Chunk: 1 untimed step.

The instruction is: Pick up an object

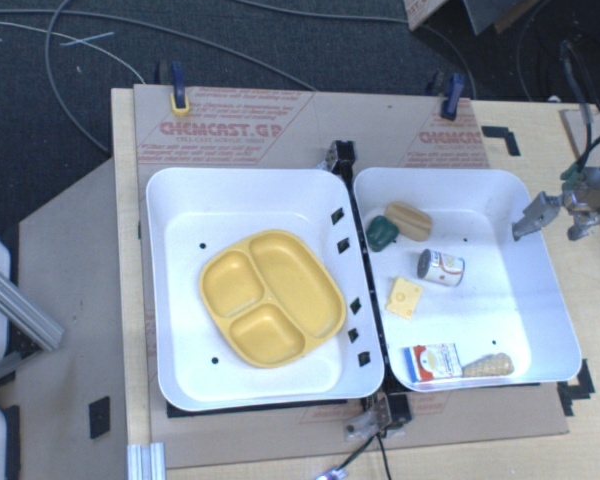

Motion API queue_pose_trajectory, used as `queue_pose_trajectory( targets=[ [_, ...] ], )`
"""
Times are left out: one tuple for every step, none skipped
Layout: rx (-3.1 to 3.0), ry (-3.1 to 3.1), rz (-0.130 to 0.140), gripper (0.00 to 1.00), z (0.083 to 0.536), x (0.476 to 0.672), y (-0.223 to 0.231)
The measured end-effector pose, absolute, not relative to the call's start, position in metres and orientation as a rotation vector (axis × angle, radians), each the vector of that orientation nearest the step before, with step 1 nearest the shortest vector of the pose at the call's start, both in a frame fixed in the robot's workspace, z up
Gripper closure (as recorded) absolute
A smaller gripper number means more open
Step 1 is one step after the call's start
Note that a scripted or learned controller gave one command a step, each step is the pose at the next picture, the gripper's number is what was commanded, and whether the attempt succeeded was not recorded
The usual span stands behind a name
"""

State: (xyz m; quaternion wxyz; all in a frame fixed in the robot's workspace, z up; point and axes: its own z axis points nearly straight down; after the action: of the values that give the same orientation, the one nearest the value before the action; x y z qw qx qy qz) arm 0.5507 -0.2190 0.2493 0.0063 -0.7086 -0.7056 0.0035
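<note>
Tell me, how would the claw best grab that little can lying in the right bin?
From straight above, closing across the round middle of the small can. It lies on its side with bare floor around it, so the fingers would probably fit on either side.

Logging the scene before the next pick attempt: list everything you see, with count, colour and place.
bins: 2, white, side by side on bench
divided plate: 1, yellow, left bin
bread roll: 1, tan, right bin, far side
green piece: 1, dark green, touching roll's left
can: 1, white and red, on its side, right bin centre
cheese slice: 1, yellow, below can
carton: 1, red and white, near edge
cone: 1, beige, beside carton
clamps: 2, blue, far board edge
claw: 1, grey, over right bin's right rim
</note>
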Motion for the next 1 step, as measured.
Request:
queue_pose_trajectory(
  targets=[
    [-2.221, -2.221, 0.000, 0.00, 0.2571, 0.5533, -0.2180]
  ],
)
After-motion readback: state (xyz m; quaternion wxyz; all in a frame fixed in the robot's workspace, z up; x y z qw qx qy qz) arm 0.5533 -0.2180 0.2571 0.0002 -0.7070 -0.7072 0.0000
